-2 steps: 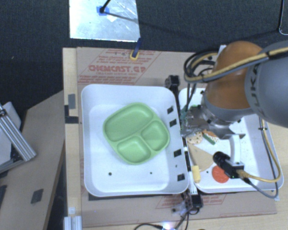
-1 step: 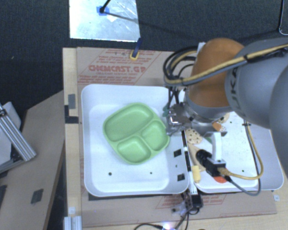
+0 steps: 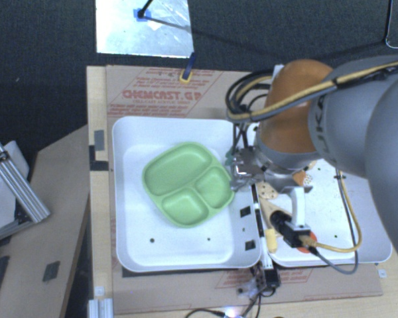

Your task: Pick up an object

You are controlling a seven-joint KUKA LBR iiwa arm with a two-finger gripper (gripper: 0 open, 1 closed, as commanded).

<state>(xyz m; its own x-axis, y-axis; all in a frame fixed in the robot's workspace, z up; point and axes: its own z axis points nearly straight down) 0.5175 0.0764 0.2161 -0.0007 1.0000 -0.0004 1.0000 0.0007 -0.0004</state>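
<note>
Poised with gripper (image 3: 239, 169) at the green plate's (image 3: 186, 183) right rim.
Over the left bin (image 3: 140, 244), near the seam between bins (clenched or released: cannot tell).

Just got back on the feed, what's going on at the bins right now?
The grey arm reaches in from the right, with its tool at the right edge of the left bin, close beside the rim of the green divided plate lying in that bin. Nothing can be seen in its grasp. A small tan speckled thing lies in the right bin, partly under the wrist.
</note>
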